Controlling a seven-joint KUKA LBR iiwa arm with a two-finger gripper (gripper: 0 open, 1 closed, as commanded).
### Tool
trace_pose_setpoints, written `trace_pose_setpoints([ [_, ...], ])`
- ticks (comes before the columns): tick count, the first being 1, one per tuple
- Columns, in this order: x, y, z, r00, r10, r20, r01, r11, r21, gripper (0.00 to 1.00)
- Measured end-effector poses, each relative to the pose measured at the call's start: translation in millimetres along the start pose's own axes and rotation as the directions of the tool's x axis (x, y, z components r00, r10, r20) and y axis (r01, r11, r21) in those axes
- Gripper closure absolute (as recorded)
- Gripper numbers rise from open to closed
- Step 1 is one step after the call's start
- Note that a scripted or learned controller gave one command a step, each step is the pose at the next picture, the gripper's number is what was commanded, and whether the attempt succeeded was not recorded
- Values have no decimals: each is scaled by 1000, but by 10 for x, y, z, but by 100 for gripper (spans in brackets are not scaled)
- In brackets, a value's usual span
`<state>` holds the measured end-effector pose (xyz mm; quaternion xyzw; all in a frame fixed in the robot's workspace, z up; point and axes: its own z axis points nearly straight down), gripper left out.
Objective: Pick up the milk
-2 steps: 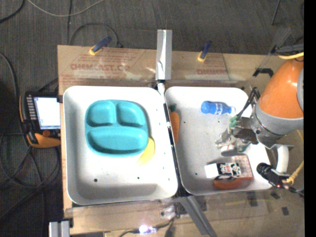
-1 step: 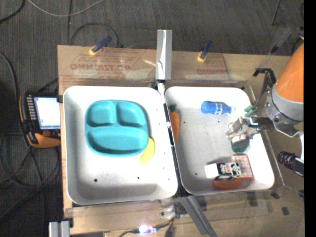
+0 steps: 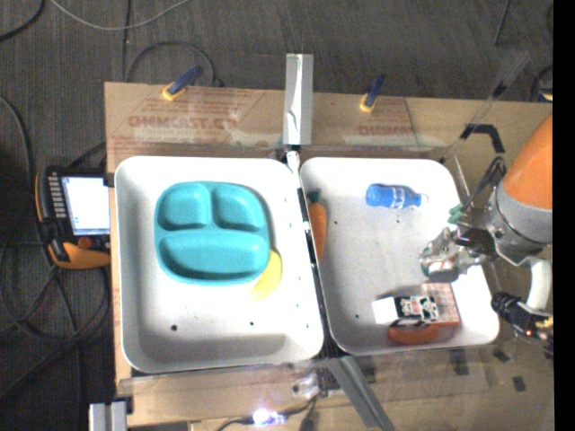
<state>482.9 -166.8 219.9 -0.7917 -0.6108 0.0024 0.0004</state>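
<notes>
Robot lab: clamped cardboard bench (image 3: 225, 119), floor cables (image 3: 81, 7), teach pendant (image 3: 76, 214).

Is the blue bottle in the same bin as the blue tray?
No, the blue bottle lies in the right bin, while the blue tray sits in the left bin.

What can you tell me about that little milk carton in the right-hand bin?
The milk carton is a small box that looks like printed card, white at its left end, with dark and reddish print toward the right. It lies flat on its side near the front edge of the right bin, resting against an orange-red object just below it. The gripper hovers just above it.
</notes>
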Motion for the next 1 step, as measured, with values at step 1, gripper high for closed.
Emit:
trace_pose_setpoints([
  [1, -128, 35, 695, 1000, 11, -2, -11, 1000, 1, 100],
])
